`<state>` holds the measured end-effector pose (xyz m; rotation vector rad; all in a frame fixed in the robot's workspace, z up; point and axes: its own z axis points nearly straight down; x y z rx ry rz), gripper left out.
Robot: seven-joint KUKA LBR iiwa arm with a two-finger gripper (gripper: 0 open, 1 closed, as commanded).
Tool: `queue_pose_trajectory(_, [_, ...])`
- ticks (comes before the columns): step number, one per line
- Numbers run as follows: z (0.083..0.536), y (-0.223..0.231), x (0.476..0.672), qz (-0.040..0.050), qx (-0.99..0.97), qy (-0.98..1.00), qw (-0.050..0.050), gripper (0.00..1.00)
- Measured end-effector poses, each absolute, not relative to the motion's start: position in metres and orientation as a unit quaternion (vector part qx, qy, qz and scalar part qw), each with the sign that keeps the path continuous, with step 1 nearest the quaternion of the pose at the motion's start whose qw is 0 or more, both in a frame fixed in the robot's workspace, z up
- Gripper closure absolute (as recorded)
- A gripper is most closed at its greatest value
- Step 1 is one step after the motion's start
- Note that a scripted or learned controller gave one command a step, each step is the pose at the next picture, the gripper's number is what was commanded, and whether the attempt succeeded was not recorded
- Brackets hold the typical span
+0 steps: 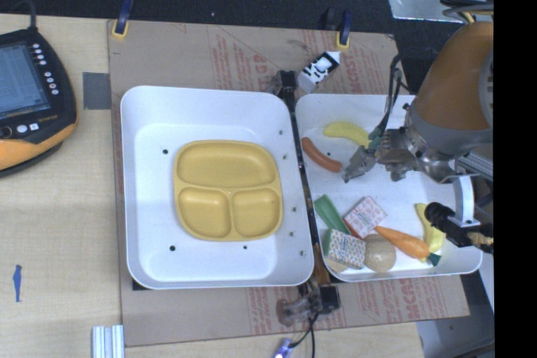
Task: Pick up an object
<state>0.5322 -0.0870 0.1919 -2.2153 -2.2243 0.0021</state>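
The gripper hangs low over the right bin, and its dark fingers point toward the sausage, which lies just beside the tips on the side away from the arm. The fingers look a little apart, and I see nothing between them, so it holds no object. I judge that the step in hand is the approach: the arm is lining up over a target but the grasp is not yet made.

The nearest things to pick are the sausage and the banana, which lies just beyond the gripper, toward the far wall of the bin. For the next move the fingers must come down around one of them and then close; the sausage lies near the bin wall, so there is little room on that side.

Closer to the camera than the gripper, the same bin holds a green piece, a small red-and-white packet, a patterned square packet, a round beige item and a carrot.

The left bin, well apart from the gripper, holds a yellow divided plate.
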Motion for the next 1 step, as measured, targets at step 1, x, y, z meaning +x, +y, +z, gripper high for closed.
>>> queue_pose_trajectory(1, [0.254, -0.1962, 0.5458, 0.0011, -0.707, -0.708, 0.0, 0.0])
